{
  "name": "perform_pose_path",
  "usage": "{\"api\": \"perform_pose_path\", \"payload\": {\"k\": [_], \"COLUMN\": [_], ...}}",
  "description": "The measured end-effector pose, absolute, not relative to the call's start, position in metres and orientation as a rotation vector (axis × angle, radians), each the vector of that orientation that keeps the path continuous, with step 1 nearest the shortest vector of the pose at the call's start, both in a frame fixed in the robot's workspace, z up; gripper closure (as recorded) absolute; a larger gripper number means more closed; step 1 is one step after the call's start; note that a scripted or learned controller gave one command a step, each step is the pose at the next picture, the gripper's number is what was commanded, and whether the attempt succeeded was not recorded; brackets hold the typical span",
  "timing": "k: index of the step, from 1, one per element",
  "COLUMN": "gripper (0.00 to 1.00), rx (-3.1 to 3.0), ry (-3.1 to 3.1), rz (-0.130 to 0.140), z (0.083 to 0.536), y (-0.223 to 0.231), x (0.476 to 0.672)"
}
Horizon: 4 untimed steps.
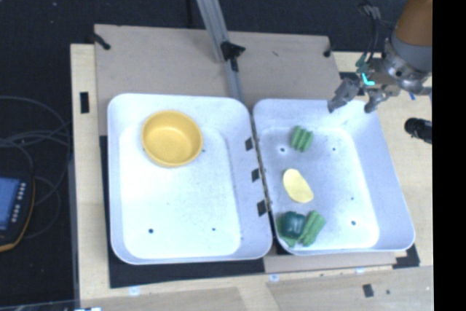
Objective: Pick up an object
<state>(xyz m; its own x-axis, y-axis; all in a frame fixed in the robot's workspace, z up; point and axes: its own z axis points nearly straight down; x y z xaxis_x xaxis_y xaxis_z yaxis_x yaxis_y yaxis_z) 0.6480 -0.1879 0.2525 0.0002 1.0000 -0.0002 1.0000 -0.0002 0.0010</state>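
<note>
The table [175, 54] carries two white bins side by side. The left bin [182, 222] holds a yellow bowl [172, 138] near its far left corner. The right bin [364, 178] holds four small things: a ridged green piece [301, 138] toward the far edge, a pale yellow oval piece [297, 186] in the middle, and a dark green rounded piece [292, 223] touching a lighter ridged green piece [313, 228] at the near edge. The pincer [357, 98] hangs spread open and bare over the right bin's far right corner, apart from all four, nearest the ridged green piece.
</note>
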Motion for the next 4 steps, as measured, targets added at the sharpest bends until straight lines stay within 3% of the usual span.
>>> {"api": "perform_pose_path", "payload": {"k": [1,4], "gripper": [0.0,0.0], "rx": [2.221,2.224], "ry": [2.221,2.222], "rz": [0.001,-0.003], "z": [0.252,0.102], "y": [-0.188,-0.189], "x": [0.648,0.634]}}
